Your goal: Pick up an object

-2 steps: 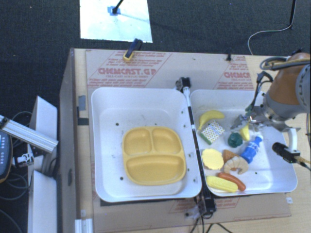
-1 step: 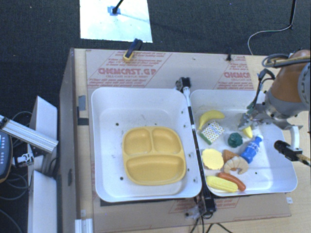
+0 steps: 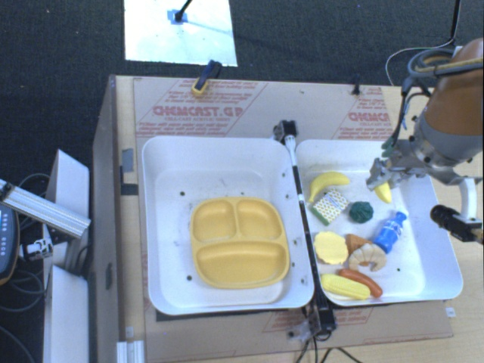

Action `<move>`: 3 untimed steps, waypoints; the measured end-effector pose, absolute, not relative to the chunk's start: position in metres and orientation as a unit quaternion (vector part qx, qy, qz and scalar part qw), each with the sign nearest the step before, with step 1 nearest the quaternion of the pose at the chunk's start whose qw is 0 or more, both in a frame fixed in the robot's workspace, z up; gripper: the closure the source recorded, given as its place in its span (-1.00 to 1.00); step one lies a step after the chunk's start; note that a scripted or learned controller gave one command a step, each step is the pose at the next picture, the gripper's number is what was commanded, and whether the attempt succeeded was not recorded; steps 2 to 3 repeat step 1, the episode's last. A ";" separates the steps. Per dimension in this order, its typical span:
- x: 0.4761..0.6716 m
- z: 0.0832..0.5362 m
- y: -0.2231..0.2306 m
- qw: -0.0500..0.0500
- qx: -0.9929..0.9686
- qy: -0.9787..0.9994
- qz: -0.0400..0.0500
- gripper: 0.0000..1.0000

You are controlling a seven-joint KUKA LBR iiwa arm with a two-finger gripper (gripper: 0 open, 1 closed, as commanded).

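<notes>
The right bin point(image 3: 439, 278) holds several toy foods: a banana point(image 3: 329, 181), a green-and-white checkered block point(image 3: 330, 206), a dark green broccoli point(image 3: 361, 212), a blue bottle point(image 3: 389, 233), a yellow round slice point(image 3: 330, 247), a croissant point(image 3: 367, 258) and a hot dog point(image 3: 352, 284). My gripper point(image 3: 380, 181) hangs low over the back of this bin, right of the banana. A small yellow piece point(image 3: 384, 193) shows directly under its tip, touching or nearly touching it. Whether it is gripped is unclear.
The left bin point(image 3: 166, 172) holds a yellow divided plate point(image 3: 240, 242). A black rod point(image 3: 296, 180) runs along the seam between the bins. The arm's grey-and-orange body point(image 3: 450, 119) overhangs the right bin's back right corner. Cables lie at the right.
</notes>
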State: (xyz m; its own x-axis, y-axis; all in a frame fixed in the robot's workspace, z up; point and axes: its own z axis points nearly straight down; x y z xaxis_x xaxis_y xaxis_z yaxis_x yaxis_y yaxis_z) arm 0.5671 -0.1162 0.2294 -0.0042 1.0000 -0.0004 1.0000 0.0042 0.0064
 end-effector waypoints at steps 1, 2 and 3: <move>0.557 0.238 -0.059 0.000 0.706 0.708 0.001 1.00; 0.557 0.238 -0.059 0.000 0.706 0.708 0.001 1.00; 0.557 0.238 -0.059 0.000 0.706 0.708 0.001 1.00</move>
